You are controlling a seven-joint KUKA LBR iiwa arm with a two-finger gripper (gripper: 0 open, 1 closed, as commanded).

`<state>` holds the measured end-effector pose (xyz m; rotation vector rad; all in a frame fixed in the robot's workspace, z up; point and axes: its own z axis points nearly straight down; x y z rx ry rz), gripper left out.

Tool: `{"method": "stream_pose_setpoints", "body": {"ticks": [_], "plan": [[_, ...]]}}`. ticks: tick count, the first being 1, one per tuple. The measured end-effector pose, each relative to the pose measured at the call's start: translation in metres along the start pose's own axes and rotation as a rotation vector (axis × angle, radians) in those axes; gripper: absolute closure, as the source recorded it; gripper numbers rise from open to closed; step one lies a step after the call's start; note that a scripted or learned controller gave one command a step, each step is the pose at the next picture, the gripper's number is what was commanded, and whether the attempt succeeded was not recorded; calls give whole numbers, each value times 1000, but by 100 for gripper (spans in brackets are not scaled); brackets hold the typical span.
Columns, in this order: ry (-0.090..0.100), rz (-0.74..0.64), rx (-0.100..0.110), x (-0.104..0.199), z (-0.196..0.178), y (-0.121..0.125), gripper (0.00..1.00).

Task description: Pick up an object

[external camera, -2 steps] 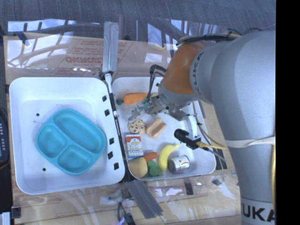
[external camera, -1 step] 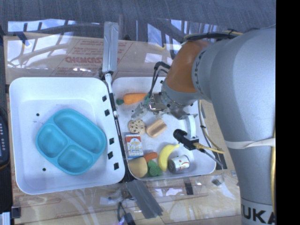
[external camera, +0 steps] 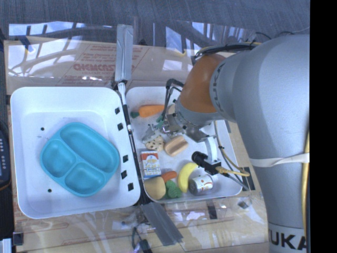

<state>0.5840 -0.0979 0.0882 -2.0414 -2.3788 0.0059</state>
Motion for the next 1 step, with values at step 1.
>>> {"method": "stream_pose_setpoints", "body": {"ticks": [1], "plan": [[0,-20,0,3,0,-10,0]]}}
